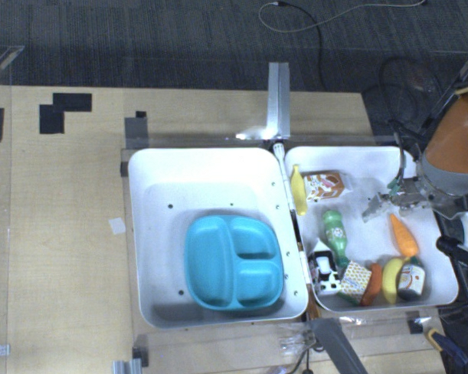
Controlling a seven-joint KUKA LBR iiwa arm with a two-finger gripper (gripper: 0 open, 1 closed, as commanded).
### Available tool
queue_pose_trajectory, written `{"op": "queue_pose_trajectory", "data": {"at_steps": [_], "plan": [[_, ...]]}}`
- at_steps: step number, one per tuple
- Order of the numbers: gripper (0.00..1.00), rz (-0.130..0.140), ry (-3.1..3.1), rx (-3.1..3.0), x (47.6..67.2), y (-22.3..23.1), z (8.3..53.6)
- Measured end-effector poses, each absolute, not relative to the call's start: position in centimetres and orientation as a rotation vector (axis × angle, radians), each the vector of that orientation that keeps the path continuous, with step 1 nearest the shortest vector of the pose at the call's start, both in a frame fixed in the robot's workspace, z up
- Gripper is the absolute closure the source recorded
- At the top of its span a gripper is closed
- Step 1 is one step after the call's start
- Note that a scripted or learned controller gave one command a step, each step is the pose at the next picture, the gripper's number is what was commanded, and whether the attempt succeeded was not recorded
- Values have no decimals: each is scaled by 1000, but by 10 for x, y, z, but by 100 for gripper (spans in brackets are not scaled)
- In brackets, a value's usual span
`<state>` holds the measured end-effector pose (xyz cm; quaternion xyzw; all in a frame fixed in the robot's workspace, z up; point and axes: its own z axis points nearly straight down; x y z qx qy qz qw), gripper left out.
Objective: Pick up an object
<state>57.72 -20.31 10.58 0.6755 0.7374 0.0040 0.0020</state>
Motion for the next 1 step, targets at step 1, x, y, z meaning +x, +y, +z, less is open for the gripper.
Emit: {"op": "queue_pose_trajectory", "data": {"at_steps": [1], "plan": [[0,8,2299,2131,569,-205,88]]}}
